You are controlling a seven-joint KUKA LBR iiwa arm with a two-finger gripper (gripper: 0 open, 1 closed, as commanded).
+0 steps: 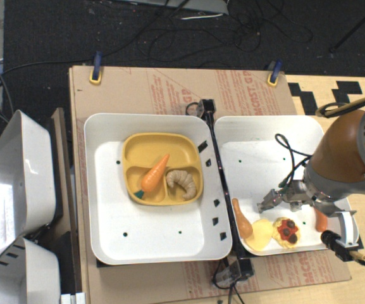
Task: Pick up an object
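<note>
My gripper (272, 201) reaches into the right bin (258, 138) from the right, low over the floor near the front. Just below it lie a yellow pastry with red and dark fruit (282, 232) and an orange-tan drumstick-shaped piece (241, 220) by the bin's left wall. A small orange piece (322, 221) shows beside the arm. In the left bin (106, 170) a yellow divided plate (138, 151) holds an orange carrot (155, 173) and a pale shrimp-like piece (182, 182).
The grey arm with its orange band (343, 151) covers the right bin's right side. A divider with black clips (215, 170) runs between the bins. Cables (290, 151) trail over the right bin. White containers (18, 176) stand at the left.
</note>
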